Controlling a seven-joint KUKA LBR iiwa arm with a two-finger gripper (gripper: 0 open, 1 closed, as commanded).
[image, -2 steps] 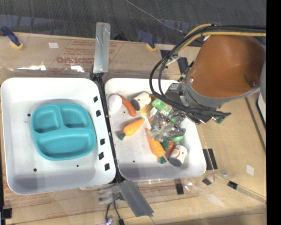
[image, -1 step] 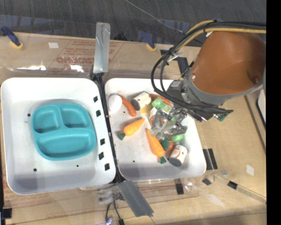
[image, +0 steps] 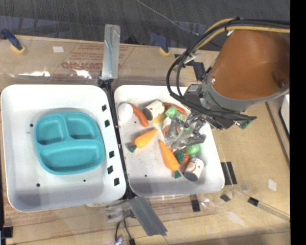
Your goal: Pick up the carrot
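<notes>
Three orange carrots lie in the right bin (image: 143, 185): one carrot (image: 144, 138) near the middle with its green end to the left, a second carrot (image: 169, 157) slanting toward the front, and a third carrot (image: 139, 116) at the back by a white egg (image: 125, 111). My gripper (image: 185, 133) hangs over the right side of that bin, just right of the first two carrots, among green and white toy foods. Nothing orange shows between its metal fingers (image: 176, 135).
A teal divided plate (image: 69, 141) lies in the left bin (image: 20, 188). Around the gripper sit a white cup-like toy (image: 193, 169), green pieces (image: 193, 149) and a white-and-brown piece (image: 154, 108). Black cables loop above the wrist.
</notes>
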